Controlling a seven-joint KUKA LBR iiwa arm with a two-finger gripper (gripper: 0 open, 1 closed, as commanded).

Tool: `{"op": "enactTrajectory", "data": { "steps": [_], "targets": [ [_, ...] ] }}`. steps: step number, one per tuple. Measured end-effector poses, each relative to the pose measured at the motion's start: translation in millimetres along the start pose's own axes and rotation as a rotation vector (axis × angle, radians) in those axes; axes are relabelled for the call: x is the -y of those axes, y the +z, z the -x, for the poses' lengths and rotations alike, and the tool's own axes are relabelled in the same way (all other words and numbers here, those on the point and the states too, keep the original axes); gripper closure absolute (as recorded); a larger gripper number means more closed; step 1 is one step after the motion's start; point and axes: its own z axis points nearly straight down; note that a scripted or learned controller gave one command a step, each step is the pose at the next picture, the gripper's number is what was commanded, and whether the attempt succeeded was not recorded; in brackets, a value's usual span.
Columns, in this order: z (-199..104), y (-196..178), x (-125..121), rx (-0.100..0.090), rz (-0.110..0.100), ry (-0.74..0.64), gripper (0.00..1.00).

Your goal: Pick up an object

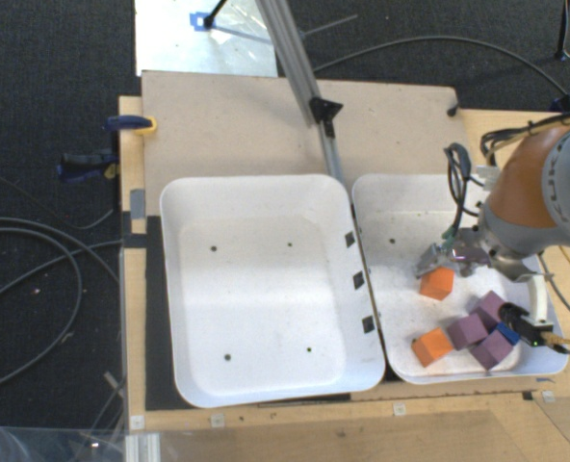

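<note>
In the right bin (401,210), an orange cube (437,284) lies near the middle. My gripper (451,258) hangs just behind and above the cube, close to its top edge, with the grey wrist and orange band reaching in from the right. The cube is not visibly between the gripper's parts. Toward the bin's front sit a second orange block (431,346), three purple blocks (469,330) (491,308) (493,350) and a small blue piece (508,335) clustered together.
The left bin (184,287) stands beside the right one, with their walls meeting at the middle. A slanted metal pole (295,56) crosses the back of the bench. Cables (455,171) hang by the arm over the right bin's far corner.
</note>
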Motion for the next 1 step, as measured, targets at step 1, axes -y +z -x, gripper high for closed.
{"op": "enactTrajectory", "data": {
  "steps": [1],
  "targets": [
    [28.0, 0.0, -12.2, -0.001, -0.003, 0.003, 0.00]
  ]
}}
